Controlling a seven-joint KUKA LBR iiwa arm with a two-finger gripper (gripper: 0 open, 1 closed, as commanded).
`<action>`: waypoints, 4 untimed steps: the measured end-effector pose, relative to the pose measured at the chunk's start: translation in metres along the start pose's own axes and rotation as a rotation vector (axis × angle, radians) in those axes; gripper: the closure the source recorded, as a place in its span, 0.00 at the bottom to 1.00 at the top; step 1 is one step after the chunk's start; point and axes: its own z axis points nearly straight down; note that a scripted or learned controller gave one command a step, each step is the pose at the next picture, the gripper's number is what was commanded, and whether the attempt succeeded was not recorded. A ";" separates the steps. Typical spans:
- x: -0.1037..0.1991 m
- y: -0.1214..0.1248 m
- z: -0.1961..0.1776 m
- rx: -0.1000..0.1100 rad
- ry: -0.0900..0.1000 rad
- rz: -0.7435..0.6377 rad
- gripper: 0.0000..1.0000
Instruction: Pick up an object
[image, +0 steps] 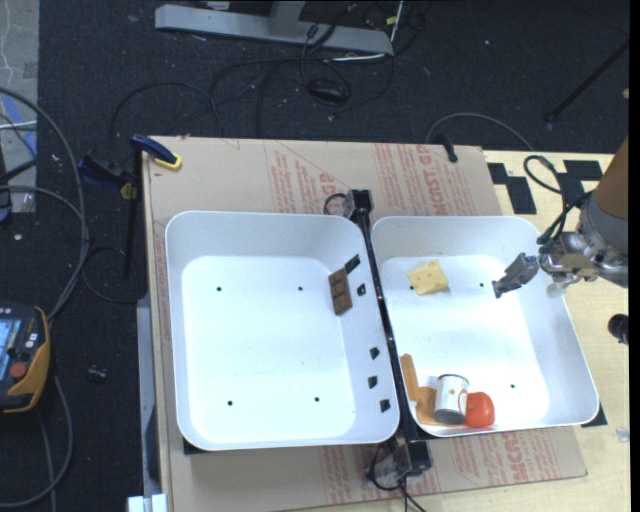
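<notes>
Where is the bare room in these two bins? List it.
Left bin: floor bare from its left wall across to the brown piece at the right wall. Right bin: bare middle, between the yellow block above and the white cup and red ball below. Crowded: that lower-left corner. The end effector hangs at the upper right.

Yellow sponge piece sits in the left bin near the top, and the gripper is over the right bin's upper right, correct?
Not quite. The camera view shows the yellow sponge piece in the right bin, near its top. The gripper placement is as you said.
</notes>
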 end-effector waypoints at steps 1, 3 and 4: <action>-0.001 -0.020 0.002 0.000 0.000 0.000 0.00; 0.022 0.013 -0.022 -0.002 0.001 0.043 0.00; 0.022 -0.017 0.002 0.001 0.000 0.000 0.00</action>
